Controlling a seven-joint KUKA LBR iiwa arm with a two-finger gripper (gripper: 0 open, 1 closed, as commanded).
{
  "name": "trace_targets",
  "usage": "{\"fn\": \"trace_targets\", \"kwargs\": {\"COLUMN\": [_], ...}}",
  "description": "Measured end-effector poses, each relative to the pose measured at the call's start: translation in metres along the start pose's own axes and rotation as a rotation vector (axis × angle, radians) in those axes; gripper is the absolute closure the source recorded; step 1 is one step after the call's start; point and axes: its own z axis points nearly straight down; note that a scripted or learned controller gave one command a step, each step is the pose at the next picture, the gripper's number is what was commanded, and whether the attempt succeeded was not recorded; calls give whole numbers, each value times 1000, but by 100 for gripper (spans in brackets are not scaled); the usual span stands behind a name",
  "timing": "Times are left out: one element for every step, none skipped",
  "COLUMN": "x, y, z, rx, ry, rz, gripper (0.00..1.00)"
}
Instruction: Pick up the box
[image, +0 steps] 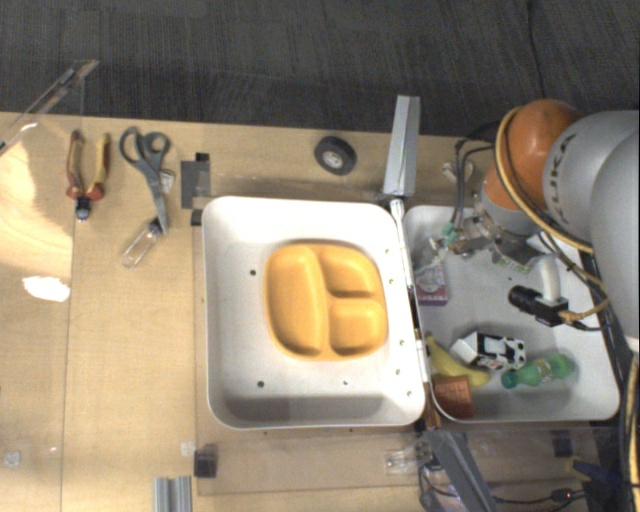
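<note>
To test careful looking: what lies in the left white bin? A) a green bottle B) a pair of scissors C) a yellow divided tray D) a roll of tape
C: the yellow divided tray sits in the middle of the left bin; the scissors and tape roll lie on the bench outside it.

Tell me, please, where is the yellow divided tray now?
The yellow divided tray lies in the middle of the left white bin, left of the bin holding the banana and green bottle.
</note>
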Motion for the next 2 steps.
{"fn": "trace_targets", "kwargs": {"x": [2, 2], "y": [5, 5], "z": [-13, -13], "rx": [-11, -11], "ry": [1, 1], "rz": [-3, -3], "gripper": [100, 0]}}
